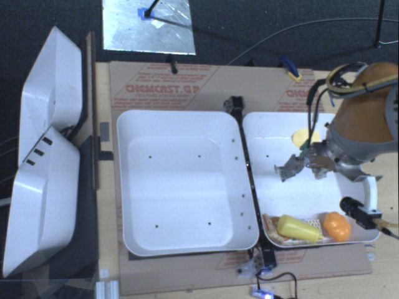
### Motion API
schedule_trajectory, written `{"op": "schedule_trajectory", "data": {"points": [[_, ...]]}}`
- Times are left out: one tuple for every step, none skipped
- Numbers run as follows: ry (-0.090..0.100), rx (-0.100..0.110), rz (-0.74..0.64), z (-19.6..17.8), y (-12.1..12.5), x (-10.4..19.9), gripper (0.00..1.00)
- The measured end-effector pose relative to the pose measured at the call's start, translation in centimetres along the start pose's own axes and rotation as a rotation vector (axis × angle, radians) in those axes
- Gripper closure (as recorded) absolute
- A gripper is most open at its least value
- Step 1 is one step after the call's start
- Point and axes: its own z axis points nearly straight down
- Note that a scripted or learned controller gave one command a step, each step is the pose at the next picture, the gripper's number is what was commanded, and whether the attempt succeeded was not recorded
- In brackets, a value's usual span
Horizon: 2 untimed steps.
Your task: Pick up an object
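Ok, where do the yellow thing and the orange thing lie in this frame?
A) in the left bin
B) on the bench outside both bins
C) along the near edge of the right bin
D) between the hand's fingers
C: the yellow thing and the orange thing lie side by side against the near wall of the right bin, apart from the hand.
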Motion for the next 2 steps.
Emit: {"op": "schedule_trajectory", "data": {"points": [[0.0, -0.006, 0.0, -0.3, 0.1, 0.0, 0.0], [0.0, -0.003, -0.001, 4.3, 1.0, 0.0, 0.0]]}}
